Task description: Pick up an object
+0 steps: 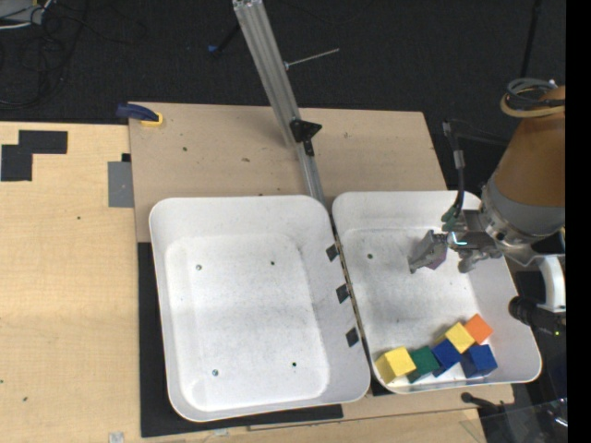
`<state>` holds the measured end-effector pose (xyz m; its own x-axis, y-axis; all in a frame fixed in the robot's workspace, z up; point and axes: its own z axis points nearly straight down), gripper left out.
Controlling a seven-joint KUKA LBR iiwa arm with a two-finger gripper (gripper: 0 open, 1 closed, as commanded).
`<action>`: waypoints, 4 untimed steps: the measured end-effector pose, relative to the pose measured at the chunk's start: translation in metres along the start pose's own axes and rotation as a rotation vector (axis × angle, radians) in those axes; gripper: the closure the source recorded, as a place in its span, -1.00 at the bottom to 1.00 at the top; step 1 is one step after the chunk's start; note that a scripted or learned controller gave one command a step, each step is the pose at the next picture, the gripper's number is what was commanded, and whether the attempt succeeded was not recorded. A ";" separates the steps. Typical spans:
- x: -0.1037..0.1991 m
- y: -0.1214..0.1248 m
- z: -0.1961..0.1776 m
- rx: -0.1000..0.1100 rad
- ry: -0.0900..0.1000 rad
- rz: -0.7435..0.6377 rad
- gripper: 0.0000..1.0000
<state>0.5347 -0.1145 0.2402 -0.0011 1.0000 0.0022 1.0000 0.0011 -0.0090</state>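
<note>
Several small blocks lie bunched in the near right corner of the right bin [388, 284]: a yellow block [398, 364], a green block [425, 362], a blue block [446, 355], a second yellow block [459, 339], an orange block [477, 327] and another blue block [479, 361]. My gripper [450, 255] hangs over the far right part of that bin, well behind the blocks. Its grey fingers [428, 252] are spread apart and open, with nothing between them.
The left bin [245, 307] sits beside the right one, with black clips along the shared rim. A slanted aluminium rail [274, 72] rises behind the bins. The orange-banded arm [536, 155] fills the right edge.
</note>
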 end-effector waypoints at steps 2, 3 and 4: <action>-0.006 0.004 0.060 0.001 0.000 0.002 -1.00; -0.015 0.005 0.117 0.001 0.000 0.003 -1.00; -0.014 0.006 0.149 -0.006 0.000 0.002 -1.00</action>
<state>0.5390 -0.1286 0.0914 0.0012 1.0000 0.0018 1.0000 -0.0012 -0.0030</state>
